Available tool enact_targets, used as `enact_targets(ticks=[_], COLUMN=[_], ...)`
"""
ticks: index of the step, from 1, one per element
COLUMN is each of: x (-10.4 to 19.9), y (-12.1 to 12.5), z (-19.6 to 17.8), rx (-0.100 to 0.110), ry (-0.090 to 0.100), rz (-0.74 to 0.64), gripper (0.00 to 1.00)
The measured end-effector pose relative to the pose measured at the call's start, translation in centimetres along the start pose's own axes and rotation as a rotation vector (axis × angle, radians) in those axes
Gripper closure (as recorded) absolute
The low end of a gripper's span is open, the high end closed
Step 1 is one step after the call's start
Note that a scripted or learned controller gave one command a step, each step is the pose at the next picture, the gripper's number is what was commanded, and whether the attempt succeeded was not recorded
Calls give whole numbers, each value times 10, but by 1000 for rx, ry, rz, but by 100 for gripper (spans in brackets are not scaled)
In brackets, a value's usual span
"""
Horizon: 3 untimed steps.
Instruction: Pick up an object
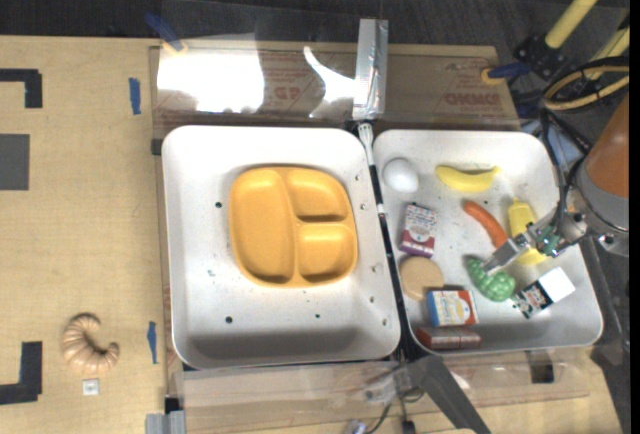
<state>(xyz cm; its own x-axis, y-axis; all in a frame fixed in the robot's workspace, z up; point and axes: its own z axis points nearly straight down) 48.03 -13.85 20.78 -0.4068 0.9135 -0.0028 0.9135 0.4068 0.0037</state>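
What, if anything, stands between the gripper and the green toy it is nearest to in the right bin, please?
Nothing visible does. The gripper is low over the right bin, right beside the green toy. The orange carrot lies just above it and the yellow piece beside it, neither in between.

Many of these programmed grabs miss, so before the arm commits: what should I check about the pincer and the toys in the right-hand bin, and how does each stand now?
1. Pincer inside the right bin: ok, it sits low over the right half.
2. A target beneath it: ok, the green toy lies just under the tips.
3. Neighbours apart from the target: not ok, the orange carrot and a yellow piece crowd close.
4. Something already between the fingers: cannot tell, the tips are too small to read.
5. Banana and white ball out of the way: ok, both lie toward the far wall.
6. Yellow tray in the left bin undisturbed: ok.
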Motion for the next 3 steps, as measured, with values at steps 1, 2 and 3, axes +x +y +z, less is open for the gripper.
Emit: enact_targets(ticks=[1,2,3], x=[-26,-28,-27], y=[26,27,27], z=[121,109,110], rx=[0,-6,-4], ry=[1,-2,-2], rz=[535,536,536], gripper=[0,100,0])
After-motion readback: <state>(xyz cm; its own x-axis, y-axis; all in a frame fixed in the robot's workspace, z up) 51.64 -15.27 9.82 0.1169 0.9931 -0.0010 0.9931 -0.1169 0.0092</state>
